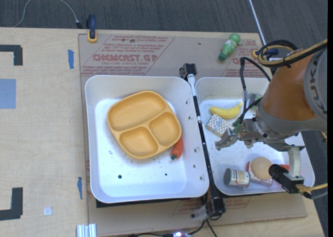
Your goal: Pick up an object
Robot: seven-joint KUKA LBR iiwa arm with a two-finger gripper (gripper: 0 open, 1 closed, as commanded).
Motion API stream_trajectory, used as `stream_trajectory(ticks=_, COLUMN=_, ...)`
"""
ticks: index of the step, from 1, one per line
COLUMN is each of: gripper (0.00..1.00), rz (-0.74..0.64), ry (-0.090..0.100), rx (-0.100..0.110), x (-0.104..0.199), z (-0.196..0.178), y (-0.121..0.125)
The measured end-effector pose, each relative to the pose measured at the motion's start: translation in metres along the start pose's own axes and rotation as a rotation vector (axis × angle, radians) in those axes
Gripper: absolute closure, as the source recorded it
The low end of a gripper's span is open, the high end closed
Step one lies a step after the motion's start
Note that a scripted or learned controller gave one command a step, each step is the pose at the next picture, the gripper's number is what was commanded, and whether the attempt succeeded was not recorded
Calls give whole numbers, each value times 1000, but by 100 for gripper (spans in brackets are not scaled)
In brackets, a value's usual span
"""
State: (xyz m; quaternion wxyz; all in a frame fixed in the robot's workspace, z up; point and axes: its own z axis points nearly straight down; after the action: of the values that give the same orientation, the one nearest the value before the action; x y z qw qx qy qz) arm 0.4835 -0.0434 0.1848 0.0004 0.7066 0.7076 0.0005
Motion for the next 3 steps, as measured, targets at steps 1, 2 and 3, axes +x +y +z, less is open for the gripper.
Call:
stream_trajectory(ticks=1, gripper=0, rz=1, ry=0, rx=1, x=-47, z=91, y=14)
stream_trajectory(ticks=2, gripper=0, rz=-2, ry=-4, rx=-22, x=-47, z=94, y=3)
stream_trajectory(ticks=3, gripper=0, rz=2, ry=-1, rx=-6, x=-49, z=94, y=13)
